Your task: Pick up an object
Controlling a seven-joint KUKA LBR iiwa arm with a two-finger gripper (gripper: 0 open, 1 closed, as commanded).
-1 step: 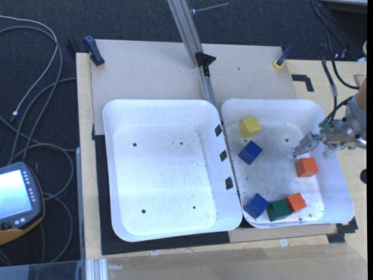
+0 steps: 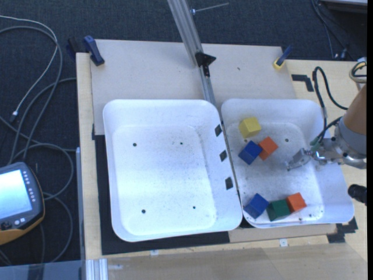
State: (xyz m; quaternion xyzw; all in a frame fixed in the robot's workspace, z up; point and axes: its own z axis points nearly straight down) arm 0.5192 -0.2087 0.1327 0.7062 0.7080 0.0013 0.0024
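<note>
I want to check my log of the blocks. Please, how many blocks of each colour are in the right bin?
Blue blocks: 2, one near the middle and one at the near edge
Orange blocks: 2, one touching the upper blue, one beside the green
Yellow block: 1
Green block: 1
Total: 6, all in the right bin

The gripper [image 2: 297,159] hangs low inside the right bin [image 2: 332,206], seemingly holding nothing. Nearby sit a yellow block [image 2: 250,126], orange block [image 2: 268,147] and blue block [image 2: 250,152].
</note>
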